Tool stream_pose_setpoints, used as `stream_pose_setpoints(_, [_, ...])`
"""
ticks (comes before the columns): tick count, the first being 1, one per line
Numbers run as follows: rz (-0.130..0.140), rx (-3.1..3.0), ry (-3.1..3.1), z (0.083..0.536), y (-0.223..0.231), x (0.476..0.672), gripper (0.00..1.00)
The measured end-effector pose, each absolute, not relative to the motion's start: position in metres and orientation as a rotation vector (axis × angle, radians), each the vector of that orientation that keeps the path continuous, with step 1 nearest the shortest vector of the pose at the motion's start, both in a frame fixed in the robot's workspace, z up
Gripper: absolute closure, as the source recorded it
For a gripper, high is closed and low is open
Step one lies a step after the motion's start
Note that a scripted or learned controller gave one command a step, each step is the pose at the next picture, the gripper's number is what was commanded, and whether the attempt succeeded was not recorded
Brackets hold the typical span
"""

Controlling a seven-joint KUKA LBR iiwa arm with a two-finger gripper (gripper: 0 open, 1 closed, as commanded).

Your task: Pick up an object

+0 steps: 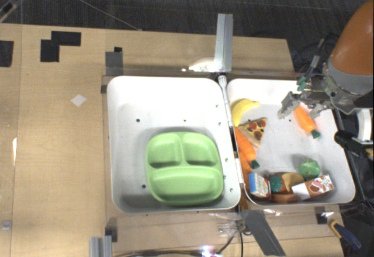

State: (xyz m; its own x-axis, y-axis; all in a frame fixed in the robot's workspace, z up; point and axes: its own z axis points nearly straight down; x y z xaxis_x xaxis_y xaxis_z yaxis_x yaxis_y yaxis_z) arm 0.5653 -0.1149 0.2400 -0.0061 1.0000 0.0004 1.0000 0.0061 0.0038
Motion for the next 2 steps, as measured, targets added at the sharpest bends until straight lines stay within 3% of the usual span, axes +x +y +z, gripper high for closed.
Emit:
stream_pose_setpoints(1, [0.006,2.32,2.113,0.096,-0.159,0.574,0.0])
stream_pose_setpoints(2, [0.02,2.121,2.308,0.091,-0.174,0.632,0.0])
